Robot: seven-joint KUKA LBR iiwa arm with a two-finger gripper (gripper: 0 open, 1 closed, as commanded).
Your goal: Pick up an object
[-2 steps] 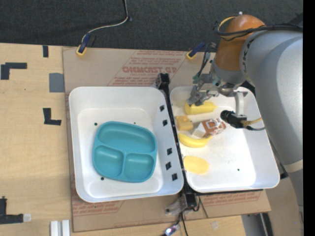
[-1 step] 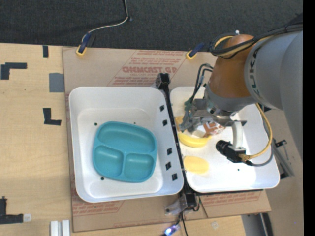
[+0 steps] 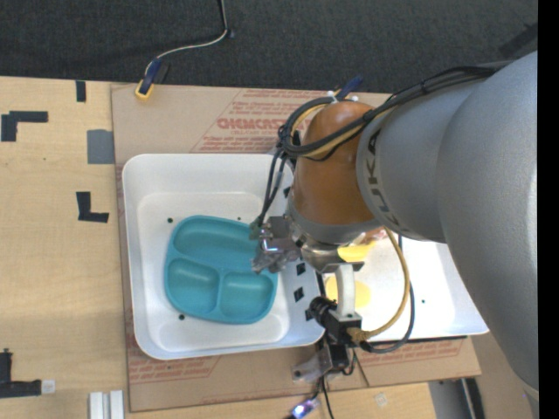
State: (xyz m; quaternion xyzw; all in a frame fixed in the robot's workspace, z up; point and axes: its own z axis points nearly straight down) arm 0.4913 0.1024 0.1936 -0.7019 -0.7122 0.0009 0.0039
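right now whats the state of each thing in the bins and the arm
teal three-compartment plastic tray: lying flat, right way up, in the left bin, nothing in its compartments
left shallow white bin: holds the teal tray
right shallow white bin: largely covered by the arm
yellow object: in the right bin, partly hidden under the arm
grey arm with orange band: reaching over the divide between bins

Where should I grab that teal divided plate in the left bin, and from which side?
Judging by its pose, take the teal divided plate by its raised outer rim on the left edge, coming straight down. It lies flat and upright in the left bin, and that side is well away from the arm overhanging its right edge.
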